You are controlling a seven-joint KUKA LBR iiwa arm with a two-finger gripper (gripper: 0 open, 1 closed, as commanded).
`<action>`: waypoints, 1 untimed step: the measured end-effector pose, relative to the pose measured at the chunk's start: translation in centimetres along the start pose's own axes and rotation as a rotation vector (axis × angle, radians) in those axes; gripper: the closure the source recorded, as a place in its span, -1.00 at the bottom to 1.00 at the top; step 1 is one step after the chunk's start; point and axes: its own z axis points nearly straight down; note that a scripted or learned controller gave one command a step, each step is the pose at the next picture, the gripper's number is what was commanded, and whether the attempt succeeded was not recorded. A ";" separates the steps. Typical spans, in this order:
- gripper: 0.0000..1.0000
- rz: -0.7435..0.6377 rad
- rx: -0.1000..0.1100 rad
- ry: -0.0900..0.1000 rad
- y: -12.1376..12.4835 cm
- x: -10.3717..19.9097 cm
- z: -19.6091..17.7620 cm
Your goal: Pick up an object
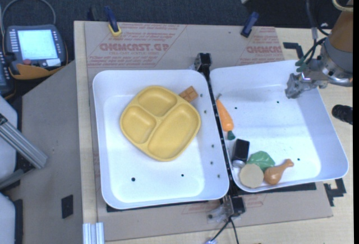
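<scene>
My gripper [295,87] hangs over the far right part of the right bin [314,130], above bare white floor, and nothing shows in it. An orange carrot [225,116] lies by that bin's left wall. Along the near left corner sit a black block [240,150], a green leafy piece [261,158], a round beige disc [252,176] and a brown drumstick [279,170]. All of these lie well to the left of and nearer than the gripper.
The left bin [112,170] holds a yellow divided plate [161,122] with a small brown block [189,93] at its far right edge. A black clamp [203,61] sits where the bins meet. A teach pendant [35,46] lies off the bench at far left.
</scene>
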 end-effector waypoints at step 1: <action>1.00 -0.004 0.004 0.003 0.6 4.4 -0.3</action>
